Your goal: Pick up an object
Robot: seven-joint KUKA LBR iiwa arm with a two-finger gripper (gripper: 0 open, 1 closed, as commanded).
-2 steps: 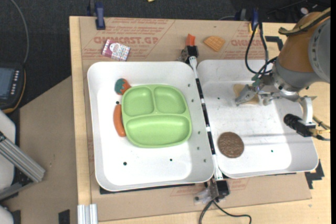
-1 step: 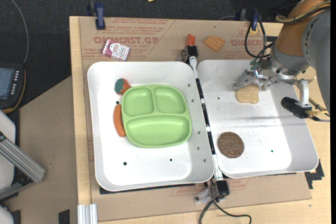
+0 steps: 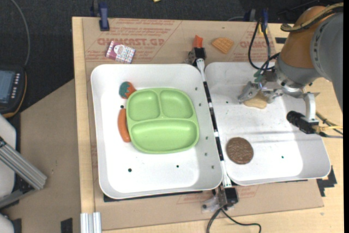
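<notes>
My gripper (image 3: 257, 93) hangs low over the far part of the right bin (image 3: 305, 163), with the arm coming in from the right. Its fingers are open and stand spread on either side of a small tan food piece (image 3: 255, 102) that lies on the bin floor. The piece touches the floor and is not lifted. A round brown patty (image 3: 240, 150) lies near the front left of the same bin, well apart from the gripper.
The left bin (image 3: 109, 166) holds a green divided plate (image 3: 162, 120), an orange sausage-shaped toy (image 3: 124, 125) beside it and a small teal and red toy (image 3: 127, 89). A tan cracker (image 3: 222, 45) and a small printed packet (image 3: 120, 51) lie on the cardboard behind the bins.
</notes>
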